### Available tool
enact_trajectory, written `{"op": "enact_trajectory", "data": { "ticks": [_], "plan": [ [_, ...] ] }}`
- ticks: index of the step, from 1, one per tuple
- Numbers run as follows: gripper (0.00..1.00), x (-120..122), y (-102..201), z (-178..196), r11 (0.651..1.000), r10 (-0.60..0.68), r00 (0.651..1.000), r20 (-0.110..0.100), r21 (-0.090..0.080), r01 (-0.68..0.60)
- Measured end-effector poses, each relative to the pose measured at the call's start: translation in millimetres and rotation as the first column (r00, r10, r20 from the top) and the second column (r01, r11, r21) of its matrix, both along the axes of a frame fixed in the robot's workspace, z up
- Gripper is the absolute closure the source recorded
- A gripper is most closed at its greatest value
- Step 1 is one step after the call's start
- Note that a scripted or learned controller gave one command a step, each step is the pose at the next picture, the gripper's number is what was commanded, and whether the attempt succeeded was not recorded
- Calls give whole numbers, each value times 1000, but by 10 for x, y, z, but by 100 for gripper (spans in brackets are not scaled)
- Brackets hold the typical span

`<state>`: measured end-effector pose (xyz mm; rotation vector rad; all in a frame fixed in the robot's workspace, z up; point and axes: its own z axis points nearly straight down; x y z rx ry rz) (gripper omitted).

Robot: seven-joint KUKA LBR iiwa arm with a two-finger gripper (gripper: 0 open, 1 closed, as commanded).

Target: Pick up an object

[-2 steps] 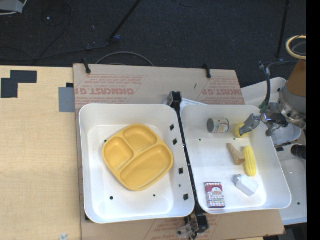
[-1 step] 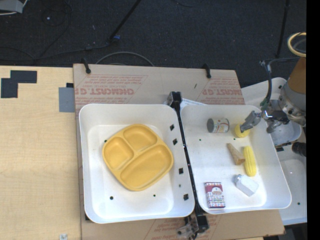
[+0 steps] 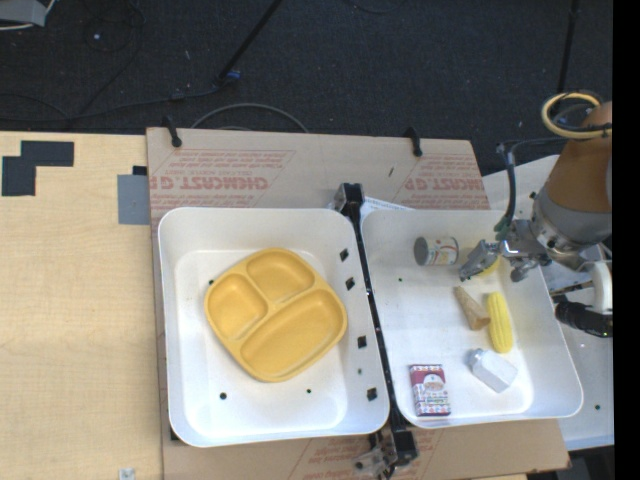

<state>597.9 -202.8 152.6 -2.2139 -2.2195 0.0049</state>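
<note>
Gripper [image 3: 497, 259] hovers open and empty just above the corn cob [image 3: 499, 322]; closing off-centre could roll it into the tan wedge [image 3: 471, 307].

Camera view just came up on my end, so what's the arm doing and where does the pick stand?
The gripper hangs open over the upper part of the right bin, holding nothing. Just below it lie a tan wedge and a corn cob; a small can lies to its left. Nearer the front sit a white block and a red card box. The left bin holds a yellow divided tray. Nothing has been picked yet.
</note>
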Motion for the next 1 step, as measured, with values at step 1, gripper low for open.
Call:
{"op": "enact_trajectory", "data": {
  "ticks": [1],
  "plan": [
    [0,-39,8,-435,1000,-2,1000,1,-1,2]
  ]
}}
